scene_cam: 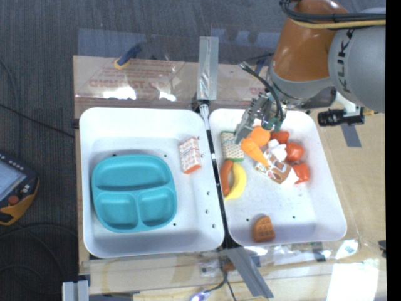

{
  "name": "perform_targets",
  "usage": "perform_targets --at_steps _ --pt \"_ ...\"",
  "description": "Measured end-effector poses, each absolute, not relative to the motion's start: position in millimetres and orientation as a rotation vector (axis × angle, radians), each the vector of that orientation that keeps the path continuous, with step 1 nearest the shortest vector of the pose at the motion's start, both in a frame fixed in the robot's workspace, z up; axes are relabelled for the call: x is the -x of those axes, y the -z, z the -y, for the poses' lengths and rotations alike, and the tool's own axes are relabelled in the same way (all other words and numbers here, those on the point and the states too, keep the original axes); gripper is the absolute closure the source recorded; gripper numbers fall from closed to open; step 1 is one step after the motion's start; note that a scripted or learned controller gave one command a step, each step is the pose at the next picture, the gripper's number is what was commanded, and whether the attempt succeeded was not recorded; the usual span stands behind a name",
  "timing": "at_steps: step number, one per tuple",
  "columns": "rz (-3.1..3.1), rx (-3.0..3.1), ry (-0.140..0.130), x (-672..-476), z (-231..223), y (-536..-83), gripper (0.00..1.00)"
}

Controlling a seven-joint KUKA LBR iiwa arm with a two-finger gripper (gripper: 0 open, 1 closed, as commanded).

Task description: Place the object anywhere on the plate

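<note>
A teal plate (133,192) with three compartments lies in the left bin (94,130). In the same bin, a small white and orange carton (190,154) stands near the right wall, apart from the plate. My gripper (244,130) hangs low over the upper left of the right bin (326,199). It is right above a pile of toy food and touches or nearly touches an orange carrot (253,148) and a green checkered piece (229,147). I see nothing clearly held.
The pile also holds a yellow banana (237,179), red tomatoes (294,150) and a white and red pack (276,165). A brown waffle piece (264,228) lies alone near the front. A metal bar (207,68) stands behind the bins.
</note>
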State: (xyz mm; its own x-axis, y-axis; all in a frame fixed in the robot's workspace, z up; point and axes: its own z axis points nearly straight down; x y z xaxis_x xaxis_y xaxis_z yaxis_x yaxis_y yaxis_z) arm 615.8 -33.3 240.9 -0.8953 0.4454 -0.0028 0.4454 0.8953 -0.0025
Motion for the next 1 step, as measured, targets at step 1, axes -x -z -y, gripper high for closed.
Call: perform_targets --at_steps 1 --pt "-3.079 -0.627 0.001 -597.2 -26.2 -202.2 1.00"
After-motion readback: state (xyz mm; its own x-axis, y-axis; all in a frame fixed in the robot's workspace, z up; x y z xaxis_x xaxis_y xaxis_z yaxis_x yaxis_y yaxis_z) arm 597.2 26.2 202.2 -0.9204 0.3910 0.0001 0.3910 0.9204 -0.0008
